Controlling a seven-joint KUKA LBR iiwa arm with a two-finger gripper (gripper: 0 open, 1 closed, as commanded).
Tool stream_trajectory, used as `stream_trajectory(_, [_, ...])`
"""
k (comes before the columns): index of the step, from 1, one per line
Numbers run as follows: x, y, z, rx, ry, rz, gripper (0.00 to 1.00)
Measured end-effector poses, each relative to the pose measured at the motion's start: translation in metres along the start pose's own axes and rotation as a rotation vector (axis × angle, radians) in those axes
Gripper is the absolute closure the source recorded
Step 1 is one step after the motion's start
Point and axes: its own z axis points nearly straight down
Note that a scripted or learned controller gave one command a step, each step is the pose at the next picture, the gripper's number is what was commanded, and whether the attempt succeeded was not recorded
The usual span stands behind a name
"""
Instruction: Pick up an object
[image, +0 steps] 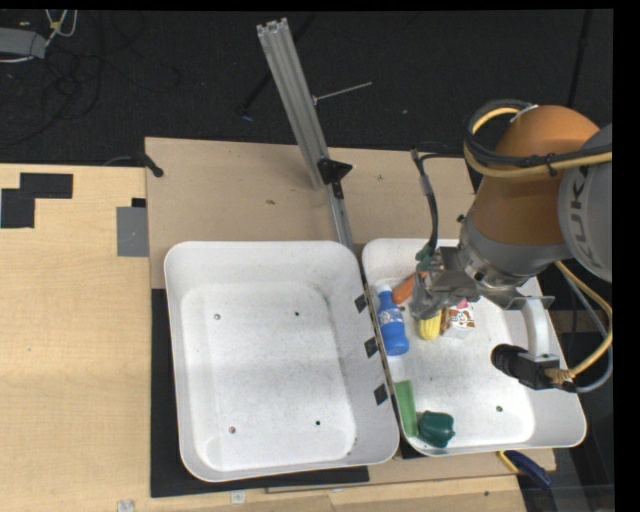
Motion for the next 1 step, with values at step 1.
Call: stream_trajectory(1, [0.0592,-0.0041,0.0154,0.001,0.0,-0.002,1.0])
